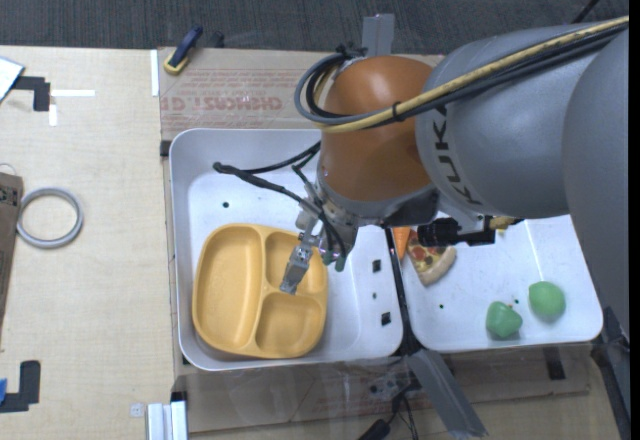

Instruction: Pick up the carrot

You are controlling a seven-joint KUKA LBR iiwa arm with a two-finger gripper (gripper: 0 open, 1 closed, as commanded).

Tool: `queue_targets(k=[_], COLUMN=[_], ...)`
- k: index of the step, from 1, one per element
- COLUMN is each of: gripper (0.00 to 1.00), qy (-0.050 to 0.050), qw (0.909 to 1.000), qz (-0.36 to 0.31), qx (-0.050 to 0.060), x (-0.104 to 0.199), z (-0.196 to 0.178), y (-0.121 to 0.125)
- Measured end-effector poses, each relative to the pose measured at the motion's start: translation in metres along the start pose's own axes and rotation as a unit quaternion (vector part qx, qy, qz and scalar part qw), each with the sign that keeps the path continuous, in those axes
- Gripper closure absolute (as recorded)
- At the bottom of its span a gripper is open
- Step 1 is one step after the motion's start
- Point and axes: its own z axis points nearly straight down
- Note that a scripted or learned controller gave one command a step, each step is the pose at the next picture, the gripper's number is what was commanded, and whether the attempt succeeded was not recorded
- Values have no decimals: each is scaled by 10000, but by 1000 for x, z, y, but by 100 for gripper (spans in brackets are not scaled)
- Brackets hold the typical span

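The carrot [401,242] is a small orange piece at the left edge of the right bin [560,333], mostly hidden under the arm. My gripper [316,266] hangs over the left bin [190,168], above the right side of a yellow divided plate [235,293]. It is open, and one finger [297,268] points down at the plate's middle ridge. Nothing is between the fingers. The gripper is well to the left of the carrot, across the wall between the bins.
A pizza slice [433,263] lies right beside the carrot. Two green pieces [504,319] [546,299] sit near the right bin's front. A tape roll [45,217] rests on the bench at left. A black cable [255,178] crosses the left bin.
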Motion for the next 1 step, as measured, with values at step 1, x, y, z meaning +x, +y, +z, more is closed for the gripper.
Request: queue_targets(k=[1], gripper=[100], qy=[-1], qw=[10000], qz=[38], qx=[-1], x=[-3], z=[-8], y=[-2])
